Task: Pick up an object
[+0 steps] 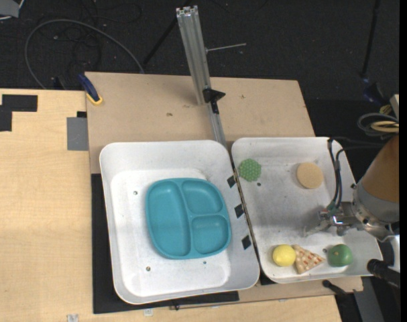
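Observation:
The right white bin (277, 200) holds several small objects. A green knobbly piece (249, 170) lies at its far left and a tan round cookie (310, 175) at the far right. Along the near wall sit a yellow lemon (283, 255), a pizza slice (308, 260) and a green round fruit (338, 254). My gripper (329, 221) hangs low over the right side of this bin, just above and behind the green fruit and the pizza slice. It is metallic and partly blurred, and nothing shows in its grasp.
The left white bin (123, 173) holds a teal divided plate (188, 217). An aluminium post (193, 52) rises behind the bins. Black clips (238, 210) line the seam between the bins. A cable (336, 173) loops down to the wrist.

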Tool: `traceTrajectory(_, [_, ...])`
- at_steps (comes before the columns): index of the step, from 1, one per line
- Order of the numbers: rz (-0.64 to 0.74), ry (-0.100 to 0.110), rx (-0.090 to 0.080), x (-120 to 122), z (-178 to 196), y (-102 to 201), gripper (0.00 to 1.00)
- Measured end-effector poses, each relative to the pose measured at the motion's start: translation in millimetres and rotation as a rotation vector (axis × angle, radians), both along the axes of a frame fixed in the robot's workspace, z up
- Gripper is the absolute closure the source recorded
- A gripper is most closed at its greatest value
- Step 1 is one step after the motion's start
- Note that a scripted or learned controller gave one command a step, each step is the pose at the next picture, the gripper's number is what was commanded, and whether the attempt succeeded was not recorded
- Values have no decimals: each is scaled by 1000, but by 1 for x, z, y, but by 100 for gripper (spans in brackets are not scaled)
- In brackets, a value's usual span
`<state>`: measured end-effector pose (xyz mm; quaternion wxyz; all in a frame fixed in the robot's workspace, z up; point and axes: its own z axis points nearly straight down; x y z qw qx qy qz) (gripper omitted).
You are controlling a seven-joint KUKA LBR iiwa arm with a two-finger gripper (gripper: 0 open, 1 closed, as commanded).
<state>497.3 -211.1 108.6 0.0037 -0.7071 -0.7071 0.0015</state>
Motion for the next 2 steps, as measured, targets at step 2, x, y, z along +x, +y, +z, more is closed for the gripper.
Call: traceTrajectory(2, [1,-8,-3,-2,61,6,100])
